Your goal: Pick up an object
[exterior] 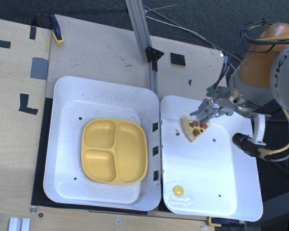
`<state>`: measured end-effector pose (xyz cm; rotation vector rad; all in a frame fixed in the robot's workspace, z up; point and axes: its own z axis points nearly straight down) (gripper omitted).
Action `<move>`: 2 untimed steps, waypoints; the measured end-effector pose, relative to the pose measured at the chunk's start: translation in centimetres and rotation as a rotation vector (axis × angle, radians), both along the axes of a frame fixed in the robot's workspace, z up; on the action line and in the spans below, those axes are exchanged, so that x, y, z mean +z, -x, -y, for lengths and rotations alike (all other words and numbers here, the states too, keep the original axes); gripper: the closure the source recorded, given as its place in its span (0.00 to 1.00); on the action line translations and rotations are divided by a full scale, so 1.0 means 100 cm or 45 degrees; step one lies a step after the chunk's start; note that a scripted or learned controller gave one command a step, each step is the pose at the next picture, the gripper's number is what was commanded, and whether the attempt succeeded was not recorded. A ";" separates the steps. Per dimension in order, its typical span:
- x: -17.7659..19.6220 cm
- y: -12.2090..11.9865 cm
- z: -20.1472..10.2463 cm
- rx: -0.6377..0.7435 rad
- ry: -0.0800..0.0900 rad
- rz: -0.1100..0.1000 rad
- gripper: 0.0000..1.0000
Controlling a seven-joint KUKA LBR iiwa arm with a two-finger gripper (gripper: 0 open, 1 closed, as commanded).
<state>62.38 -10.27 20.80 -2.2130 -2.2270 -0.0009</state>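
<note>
The pincer [201, 116] hangs just above the small toy pizza slice [194, 130], at twelve o'clock in the right white bin [242, 182], likely lined up to grasp it. Whether it is apart or together, I cannot tell.

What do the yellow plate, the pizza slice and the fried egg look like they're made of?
Plate: likely moulded plastic, one even yellow with a soft sheen and rounded compartments. Pizza slice and egg: probably toy plastic or rubber, with flat, uniform colours; too small to be sure.

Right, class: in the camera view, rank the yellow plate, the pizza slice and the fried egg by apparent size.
1. yellow plate
2. fried egg
3. pizza slice
The egg and the slice look nearly alike, so that order is unsure.
</note>
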 end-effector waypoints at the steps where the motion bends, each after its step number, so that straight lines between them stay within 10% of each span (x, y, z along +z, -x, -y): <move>1: 0.014 0.004 -0.055 0.001 0.000 0.001 1.00; 2: 0.004 0.008 -0.114 0.000 0.001 -0.002 1.00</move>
